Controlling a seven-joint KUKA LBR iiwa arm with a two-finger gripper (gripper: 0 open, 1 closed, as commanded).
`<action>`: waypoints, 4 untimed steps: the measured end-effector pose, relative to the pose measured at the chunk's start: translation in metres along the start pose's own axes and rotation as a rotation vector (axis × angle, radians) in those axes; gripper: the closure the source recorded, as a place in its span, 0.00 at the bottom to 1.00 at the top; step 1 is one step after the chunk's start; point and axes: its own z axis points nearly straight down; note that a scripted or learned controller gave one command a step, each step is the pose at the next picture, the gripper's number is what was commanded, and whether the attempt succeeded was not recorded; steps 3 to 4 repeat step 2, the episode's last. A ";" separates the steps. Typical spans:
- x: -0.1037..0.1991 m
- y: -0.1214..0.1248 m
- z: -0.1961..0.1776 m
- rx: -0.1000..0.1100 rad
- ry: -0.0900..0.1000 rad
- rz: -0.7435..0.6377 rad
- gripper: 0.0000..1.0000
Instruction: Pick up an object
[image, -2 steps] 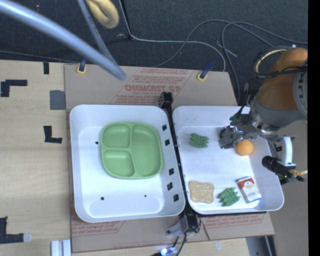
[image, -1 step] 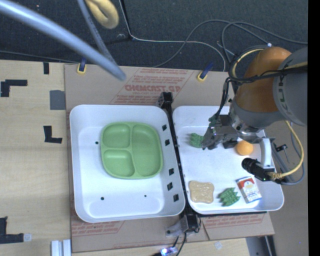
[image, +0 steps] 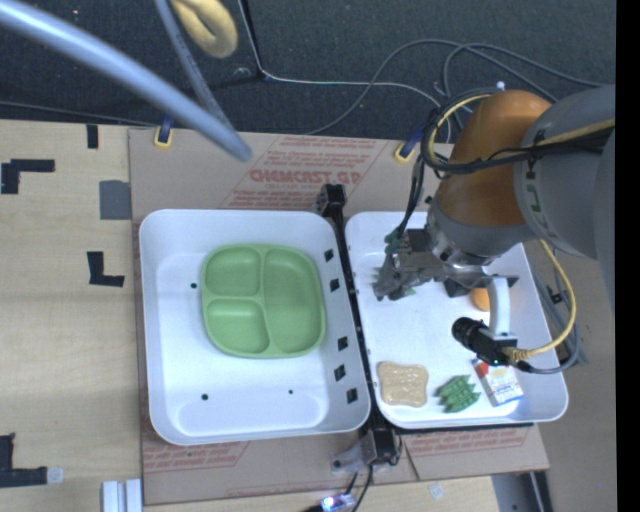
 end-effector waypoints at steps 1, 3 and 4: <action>0.053 -0.002 -0.008 0.000 0.000 -0.001 1.00; 0.101 -0.015 -0.006 0.002 -0.002 0.003 1.00; 0.101 -0.015 -0.006 0.002 -0.002 0.003 1.00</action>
